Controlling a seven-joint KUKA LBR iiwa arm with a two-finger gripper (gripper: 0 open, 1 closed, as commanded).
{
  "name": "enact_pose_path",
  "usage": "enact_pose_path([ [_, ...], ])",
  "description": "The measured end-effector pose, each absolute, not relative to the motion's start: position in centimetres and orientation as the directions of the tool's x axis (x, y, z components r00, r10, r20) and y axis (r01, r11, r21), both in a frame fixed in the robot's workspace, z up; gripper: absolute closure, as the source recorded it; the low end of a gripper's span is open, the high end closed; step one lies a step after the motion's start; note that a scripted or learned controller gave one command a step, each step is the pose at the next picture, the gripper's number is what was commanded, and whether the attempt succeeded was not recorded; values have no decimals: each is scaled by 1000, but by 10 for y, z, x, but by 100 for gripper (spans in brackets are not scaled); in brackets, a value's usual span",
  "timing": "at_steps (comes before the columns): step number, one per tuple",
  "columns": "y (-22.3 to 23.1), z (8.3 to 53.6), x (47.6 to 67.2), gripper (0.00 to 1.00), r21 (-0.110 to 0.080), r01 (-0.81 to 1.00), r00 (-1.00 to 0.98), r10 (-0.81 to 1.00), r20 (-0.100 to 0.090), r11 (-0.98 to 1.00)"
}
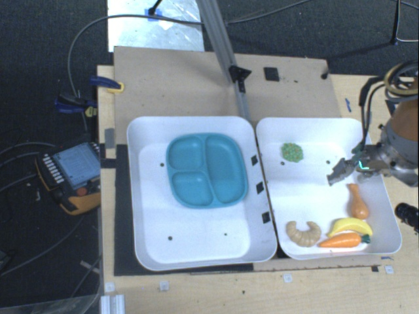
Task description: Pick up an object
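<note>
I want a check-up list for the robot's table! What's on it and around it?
Surface: brown bench bearing two white bins, left bin and right bin.
Job's things: right bin holds green ball, croissant, banana, carrot, orange drumstick.
Clutter: blue divided plate in left bin.
Grippers: gripper over right bin, holding nothing.
Cables: black cables on floor.
Surroundings: handheld controller, clamps.

Single fixed camera overhead, slanted down on both bins [262,175]
</note>
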State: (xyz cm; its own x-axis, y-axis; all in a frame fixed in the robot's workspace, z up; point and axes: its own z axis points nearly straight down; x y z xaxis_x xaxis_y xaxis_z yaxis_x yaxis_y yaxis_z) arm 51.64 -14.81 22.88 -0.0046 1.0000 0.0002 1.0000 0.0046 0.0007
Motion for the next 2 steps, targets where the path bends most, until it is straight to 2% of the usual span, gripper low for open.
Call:
enact_pose_path([
  [1, -148, 229, 517, 0, 2, 1000, -5, 1000, 0, 5],
  [2, -148, 167, 521, 0, -2, 1000, -1, 1000, 1, 1],
])
